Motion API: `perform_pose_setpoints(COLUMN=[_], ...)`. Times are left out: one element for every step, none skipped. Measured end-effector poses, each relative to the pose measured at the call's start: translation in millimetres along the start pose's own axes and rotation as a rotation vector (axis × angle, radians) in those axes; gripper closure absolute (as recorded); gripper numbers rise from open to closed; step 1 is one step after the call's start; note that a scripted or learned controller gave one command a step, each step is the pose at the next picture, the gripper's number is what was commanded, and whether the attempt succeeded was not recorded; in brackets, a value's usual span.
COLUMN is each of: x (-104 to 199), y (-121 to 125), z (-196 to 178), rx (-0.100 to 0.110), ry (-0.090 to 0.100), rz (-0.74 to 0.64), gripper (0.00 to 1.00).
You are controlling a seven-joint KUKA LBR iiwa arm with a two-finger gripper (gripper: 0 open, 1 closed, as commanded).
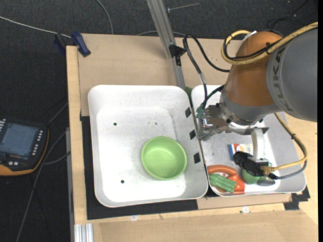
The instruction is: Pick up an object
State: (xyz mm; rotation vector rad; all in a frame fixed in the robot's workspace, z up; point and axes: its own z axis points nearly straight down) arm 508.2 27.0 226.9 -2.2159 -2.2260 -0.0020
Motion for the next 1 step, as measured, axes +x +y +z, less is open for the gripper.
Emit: perform_pose_setpoints(x=[49.6], y=[1.0], z=[7.3], rx=[0.001], ry=[-0.001], rz=[0.0], gripper=[1.0])
